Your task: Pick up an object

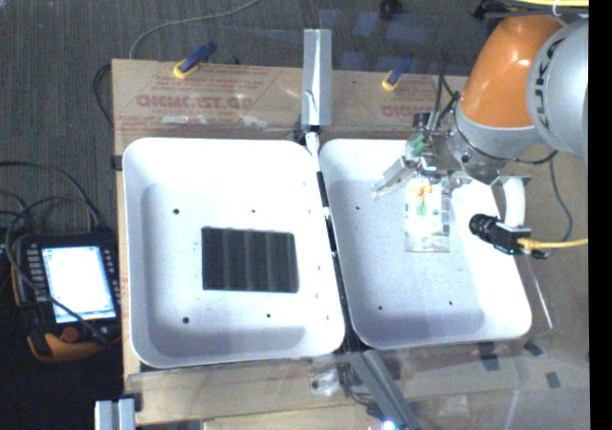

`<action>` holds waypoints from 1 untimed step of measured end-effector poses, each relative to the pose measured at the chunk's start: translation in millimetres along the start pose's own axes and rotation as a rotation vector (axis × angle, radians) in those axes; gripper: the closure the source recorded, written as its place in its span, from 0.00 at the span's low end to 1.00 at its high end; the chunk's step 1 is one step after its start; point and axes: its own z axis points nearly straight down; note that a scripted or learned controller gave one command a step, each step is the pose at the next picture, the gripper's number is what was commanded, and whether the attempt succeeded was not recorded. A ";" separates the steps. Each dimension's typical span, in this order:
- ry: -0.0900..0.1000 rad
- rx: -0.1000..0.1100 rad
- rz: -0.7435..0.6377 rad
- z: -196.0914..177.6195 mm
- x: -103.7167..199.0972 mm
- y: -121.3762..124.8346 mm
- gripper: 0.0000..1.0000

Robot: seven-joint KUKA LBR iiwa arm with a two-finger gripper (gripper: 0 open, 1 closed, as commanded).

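Note:
A clear plastic packet (427, 216) with orange and green bits inside is in the right bin (382, 313), in its upper right part. My gripper (421, 173) is right over the packet's top edge and hides part of it. I cannot tell whether it touches the packet. A black ribbed rectangular pad (249, 259) lies flat in the middle of the left bin (163, 170), far from the gripper.
The grey arm with its orange band (512, 60) comes in from the upper right. A black connector with a yellow cable (497, 232) hangs over the right bin's right rim. A metal post (316, 75) stands behind the seam between the bins.

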 end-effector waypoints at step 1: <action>-0.003 -0.001 -0.142 31.1 -50.2 16.1 0.00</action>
